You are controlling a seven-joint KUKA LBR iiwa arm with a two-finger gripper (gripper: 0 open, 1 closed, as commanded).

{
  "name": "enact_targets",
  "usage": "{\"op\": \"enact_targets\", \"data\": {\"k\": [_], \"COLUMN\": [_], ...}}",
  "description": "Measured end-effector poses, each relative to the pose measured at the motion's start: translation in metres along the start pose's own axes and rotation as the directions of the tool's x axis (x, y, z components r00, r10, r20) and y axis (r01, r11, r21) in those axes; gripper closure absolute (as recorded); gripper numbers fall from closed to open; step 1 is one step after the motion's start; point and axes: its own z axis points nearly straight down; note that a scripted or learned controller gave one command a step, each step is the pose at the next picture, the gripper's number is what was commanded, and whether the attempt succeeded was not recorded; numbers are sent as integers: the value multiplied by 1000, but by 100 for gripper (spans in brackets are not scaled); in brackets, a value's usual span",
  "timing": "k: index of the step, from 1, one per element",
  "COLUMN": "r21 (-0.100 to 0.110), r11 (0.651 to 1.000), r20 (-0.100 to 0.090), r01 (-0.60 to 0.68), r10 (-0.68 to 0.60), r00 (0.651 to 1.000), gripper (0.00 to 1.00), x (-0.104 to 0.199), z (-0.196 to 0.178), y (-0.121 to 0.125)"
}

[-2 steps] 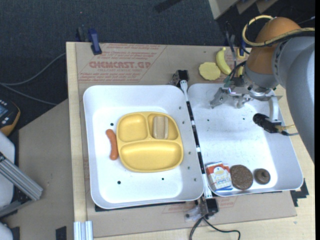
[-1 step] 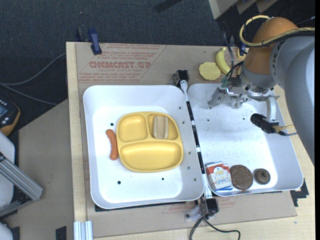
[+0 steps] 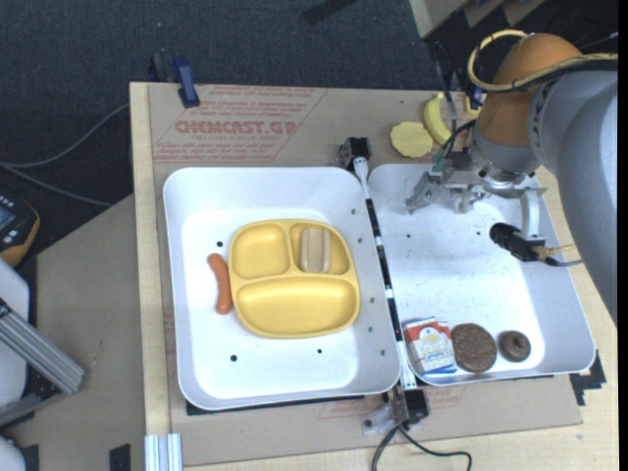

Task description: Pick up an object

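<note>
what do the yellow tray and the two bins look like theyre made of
Yellow tray: likely moulded plastic, smooth, with a soft sheen and rounded compartments. Bins: thin white plastic by the look, glossy, with rounded corners; the right one is speckled.

From my feed: dark blue-grey carpet covers the floor around the bench. The bench top is a tan board with red printed lettering along its far side. A blue clip sits at the far-left corner. I see 1 thin cable trailing across the carpet at left. An aluminium extrusion lies at lower left. Lighting even.
</note>
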Motion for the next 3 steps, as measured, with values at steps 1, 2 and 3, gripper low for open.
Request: {"op": "enact_targets", "data": {"k": [1,2,3], "r21": [-1,-1,-2], "r11": [1000,1000,1000], "r20": [1,1,1], "r01": [-1,-1,-1], "r10": [1,1,1], "r00": [1000,1000,1000], "gripper": [0,0,0], "x": [-6,-8,-12], "z": [0,0,0], "y": [0,0,0]}}
